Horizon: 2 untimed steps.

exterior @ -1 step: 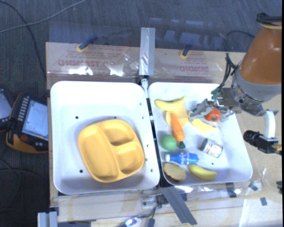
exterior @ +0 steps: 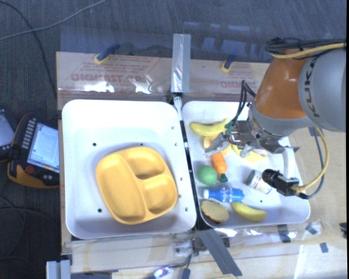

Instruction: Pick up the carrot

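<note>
Before closing on anything, check where the carrot [exterior: 220, 163] lies: in the right bin [exterior: 298, 209], left of its middle, not far from the divider wall, pointing roughly toward the bin's far and near sides. Touches, or very nearly touches, a green ball [exterior: 207, 175] at its near end. Sits just short of a banana [exterior: 206, 128] at its far end. Has a blue bottle [exterior: 227, 195] close below it.

Cannot tell whether the hand [exterior: 225, 139] is spread or pressed together; too small and too shadowed under the wrist. Hovers just beyond the carrot's far end, beside the banana, with nothing seen pinched. Judged as the approach step, grasp not yet made.

To do it well: shift the hand a little toward the near side so as to centre over the carrot's thick middle, not its tip. Turn the wrist to grip across the narrow width, not along the length. Come straight down, keeping clear of the green ball and the banana, since a nudge to either could roll the carrot away. Squeeze only once seated low around the body, then lift slowly and confirm the orange shape rises with the hand.
</note>
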Tool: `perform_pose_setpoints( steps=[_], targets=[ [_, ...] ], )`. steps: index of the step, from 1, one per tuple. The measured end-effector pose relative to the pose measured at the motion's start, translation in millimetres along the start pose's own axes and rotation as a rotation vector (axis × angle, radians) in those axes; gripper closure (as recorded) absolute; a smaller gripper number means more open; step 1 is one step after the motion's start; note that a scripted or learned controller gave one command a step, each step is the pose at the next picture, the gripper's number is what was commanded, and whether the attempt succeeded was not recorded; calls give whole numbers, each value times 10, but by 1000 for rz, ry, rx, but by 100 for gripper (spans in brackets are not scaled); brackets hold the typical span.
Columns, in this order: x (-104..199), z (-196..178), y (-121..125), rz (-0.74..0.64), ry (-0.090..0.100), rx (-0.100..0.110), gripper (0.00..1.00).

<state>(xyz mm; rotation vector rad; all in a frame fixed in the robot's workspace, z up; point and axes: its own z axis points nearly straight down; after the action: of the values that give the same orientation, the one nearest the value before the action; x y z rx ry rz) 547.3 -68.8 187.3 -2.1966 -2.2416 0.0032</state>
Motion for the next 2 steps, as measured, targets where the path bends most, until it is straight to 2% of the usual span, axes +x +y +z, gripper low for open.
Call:
perform_pose_setpoints(
  steps=[1, 2],
  targets=[
    [-264, 970, 325, -162, -3, -15, 0],
    [-256, 871, 332, -161, 0, -17, 100]
  ],
)
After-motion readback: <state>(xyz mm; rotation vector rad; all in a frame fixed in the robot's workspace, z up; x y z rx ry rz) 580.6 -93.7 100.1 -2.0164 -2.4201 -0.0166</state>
